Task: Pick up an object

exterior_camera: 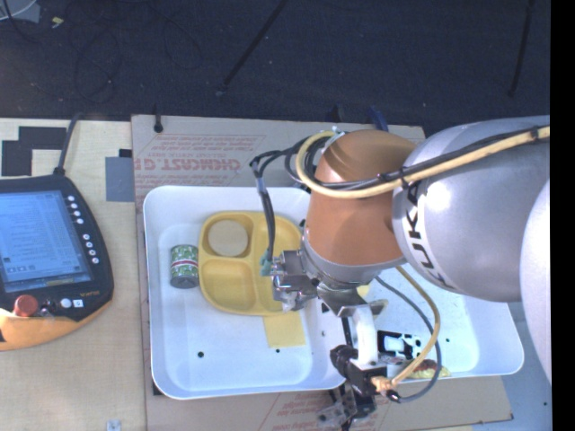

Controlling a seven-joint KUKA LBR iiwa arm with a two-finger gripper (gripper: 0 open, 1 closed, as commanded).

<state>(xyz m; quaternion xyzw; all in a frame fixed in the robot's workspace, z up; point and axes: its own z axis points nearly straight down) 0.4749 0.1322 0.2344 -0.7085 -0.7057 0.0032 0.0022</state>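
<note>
- Yellow plastic divided tray (235,263) flat in left white bin (171,366), long axis roughly left-right, right edge under the wrist.
- Small green-patterned can (184,266) just left of tray; flat pale-yellow square (286,330) just below it.
- Gripper (292,285) low over tray's right edge; tray lies left of it.
- Finger state: cannot tell, hidden by orange wrist (355,209). No visible hold on anything.

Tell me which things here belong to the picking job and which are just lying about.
For the job: yellow divided tray, small green can, flat yellow card, left white bin, claw.
Lying about: teach pendant, cardboard sheet.
</note>
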